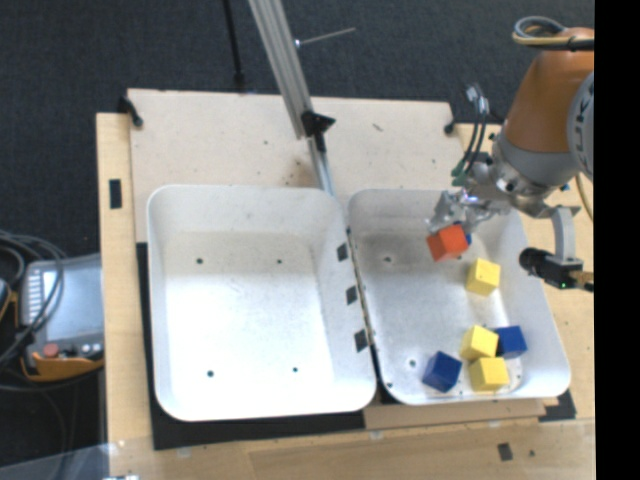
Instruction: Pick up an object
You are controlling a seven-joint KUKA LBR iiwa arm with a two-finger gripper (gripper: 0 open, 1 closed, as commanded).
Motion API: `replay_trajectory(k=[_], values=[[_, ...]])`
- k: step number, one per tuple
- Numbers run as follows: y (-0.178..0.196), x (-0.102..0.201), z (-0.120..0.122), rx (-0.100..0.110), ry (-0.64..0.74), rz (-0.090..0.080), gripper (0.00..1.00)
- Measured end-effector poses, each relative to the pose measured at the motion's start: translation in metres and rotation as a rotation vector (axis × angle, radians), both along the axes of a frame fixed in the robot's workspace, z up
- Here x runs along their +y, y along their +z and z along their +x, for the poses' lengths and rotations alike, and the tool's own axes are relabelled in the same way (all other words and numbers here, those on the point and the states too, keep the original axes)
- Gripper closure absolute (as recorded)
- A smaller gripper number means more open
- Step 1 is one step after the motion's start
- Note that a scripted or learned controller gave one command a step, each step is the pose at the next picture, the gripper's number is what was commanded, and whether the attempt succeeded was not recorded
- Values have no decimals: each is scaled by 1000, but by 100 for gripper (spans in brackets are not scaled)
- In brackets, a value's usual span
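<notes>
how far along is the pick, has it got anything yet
Done: the gripper has reached the right bin. In hand: an orange block sits right at its tip, apparently gripped, lift unclear. Left: raising it clear. Yellow and blue blocks lie untouched.

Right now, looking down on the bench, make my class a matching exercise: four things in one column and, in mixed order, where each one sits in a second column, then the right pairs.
Things
1. small orange cube
2. lone yellow cube
3. dark blue cube at the bin's near edge
4. grey metal gripper

Places
A. right bin, near edge, left of the cluster
B. just above the orange cube
C. right bin, far part, directly under the gripper
D. right bin, middle, apart from the cluster

Pairs: 1-C, 2-D, 3-A, 4-B
</notes>
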State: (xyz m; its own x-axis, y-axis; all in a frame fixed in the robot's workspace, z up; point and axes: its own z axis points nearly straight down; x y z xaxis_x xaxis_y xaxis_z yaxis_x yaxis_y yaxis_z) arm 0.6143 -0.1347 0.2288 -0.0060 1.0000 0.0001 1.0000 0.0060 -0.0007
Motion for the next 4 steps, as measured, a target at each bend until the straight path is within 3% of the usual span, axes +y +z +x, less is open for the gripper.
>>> replay_trajectory(k=[2,4], values=[[20,104,16,-2,2,1,100],[5,191,41,-2,0,-1,100]])
